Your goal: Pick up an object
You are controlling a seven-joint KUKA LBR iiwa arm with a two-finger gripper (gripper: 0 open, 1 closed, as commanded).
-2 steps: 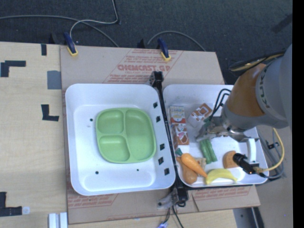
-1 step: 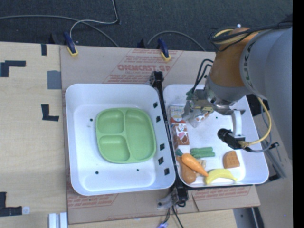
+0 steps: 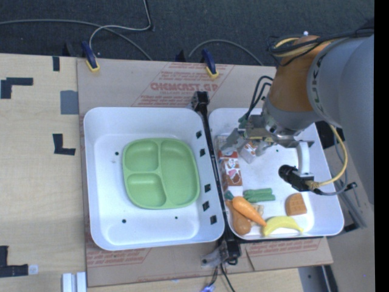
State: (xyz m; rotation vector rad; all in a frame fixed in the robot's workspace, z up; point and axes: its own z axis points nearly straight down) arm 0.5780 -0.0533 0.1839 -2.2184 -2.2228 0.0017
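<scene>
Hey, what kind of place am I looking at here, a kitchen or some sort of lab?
Most likely a robotics lab bench, not a kitchen. A grey and orange arm reaches over two white bins clamped to a board, the carrot and banana look like toys, and loose cables run behind.

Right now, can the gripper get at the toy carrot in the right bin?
Probably yes. The gripper sits over the right bin, and the carrot lies on top near the front, uncovered. A banana and green piece crowd it.
</scene>
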